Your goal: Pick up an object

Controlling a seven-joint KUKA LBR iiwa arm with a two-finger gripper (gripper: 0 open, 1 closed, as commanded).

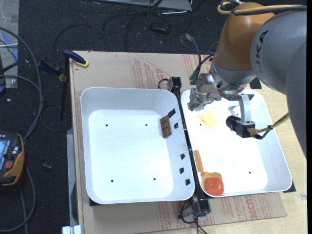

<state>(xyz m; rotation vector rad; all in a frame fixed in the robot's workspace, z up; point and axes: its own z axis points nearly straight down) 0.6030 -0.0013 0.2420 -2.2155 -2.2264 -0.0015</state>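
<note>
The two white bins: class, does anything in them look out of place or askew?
Little stands out. The brown block in the left bin lies tilted against its right wall; the red ball and orange stick crowd the right bin's near-left corner.

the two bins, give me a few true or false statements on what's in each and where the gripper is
1. The brown block lies in the left bin, near its right wall. True.
2. The red ball sits in the left bin. False: it sits in the right bin, at its near left corner.
3. The pale yellow piece lies in the right bin, close below the gripper. True.
4. The gripper hangs over the left bin's middle. False: it is over the far left part of the right bin.
5. The orange stick lies along the right bin's left wall, just above the red ball. True.
6. The brown block is between the gripper's fingers. False: it lies apart from the gripper, in the other bin.
</note>
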